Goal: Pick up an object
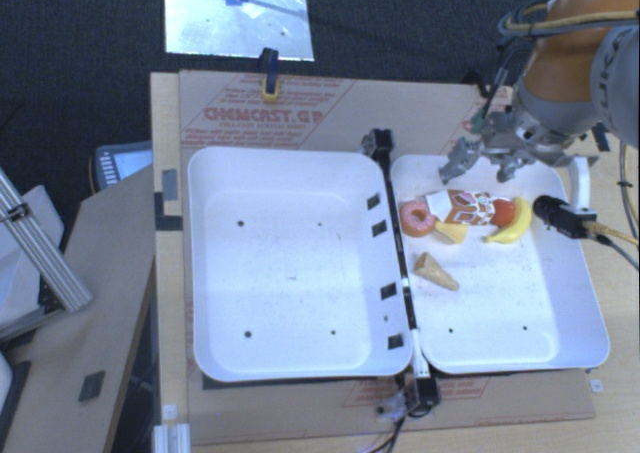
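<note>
The approach step is judged to be in hand: the arm (585,31) is poised at the upper right, its pincer (484,163) spread open above the right bin (560,331), nothing held. A descent onto one item is called for next. The banana (512,226), donut (417,218) and cone (436,272) are clustered below it. The left bin (290,261) is seen mid-frame on the cardboard-covered counter (260,111).

**Bright toys, white bins**

Just below the open grey gripper (484,161): a pink donut (417,218), a red-and-white patterned pack (470,207), a yellow banana (512,224), a red piece (504,209) against it. A pale yellow wedge (451,232) sits under the pack, a tan cone (436,272) lower still. Both bins (290,271) are white, speckled with dark dots. Above the jaws, the arm (585,36) shows grey with its orange band.
</note>
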`<state>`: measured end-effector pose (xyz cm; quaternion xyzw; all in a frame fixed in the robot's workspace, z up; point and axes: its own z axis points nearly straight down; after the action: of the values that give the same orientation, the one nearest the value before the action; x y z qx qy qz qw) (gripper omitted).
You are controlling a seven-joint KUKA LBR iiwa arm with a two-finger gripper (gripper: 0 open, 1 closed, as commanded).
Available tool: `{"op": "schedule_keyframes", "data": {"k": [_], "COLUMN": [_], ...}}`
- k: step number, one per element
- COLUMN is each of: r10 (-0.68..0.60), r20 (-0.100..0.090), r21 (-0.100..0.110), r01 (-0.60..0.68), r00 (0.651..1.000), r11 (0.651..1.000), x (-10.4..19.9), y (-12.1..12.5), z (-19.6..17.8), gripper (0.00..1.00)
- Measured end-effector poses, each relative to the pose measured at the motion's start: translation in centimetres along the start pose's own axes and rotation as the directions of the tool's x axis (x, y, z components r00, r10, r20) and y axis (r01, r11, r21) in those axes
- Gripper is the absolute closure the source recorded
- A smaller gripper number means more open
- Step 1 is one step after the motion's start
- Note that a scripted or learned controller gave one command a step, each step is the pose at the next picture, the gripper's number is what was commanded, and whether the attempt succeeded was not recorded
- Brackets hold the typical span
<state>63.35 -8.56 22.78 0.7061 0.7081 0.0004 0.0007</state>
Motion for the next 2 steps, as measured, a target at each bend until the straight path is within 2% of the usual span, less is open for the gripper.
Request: {"op": "schedule_keyframes", "data": {"k": [1,2], "r10": [-0.004,-0.003], "r20": [0.001,0.001], "r21": [0.000,-0.004], "r01": [0.004,0.003], "r00": [1.000,1.000], "r11": [1.000,1.000], "x": [-0.9,-0.9], "y": [3.6,3.6], "z": [14.0,12.2], "gripper": [0.00,1.00]}}
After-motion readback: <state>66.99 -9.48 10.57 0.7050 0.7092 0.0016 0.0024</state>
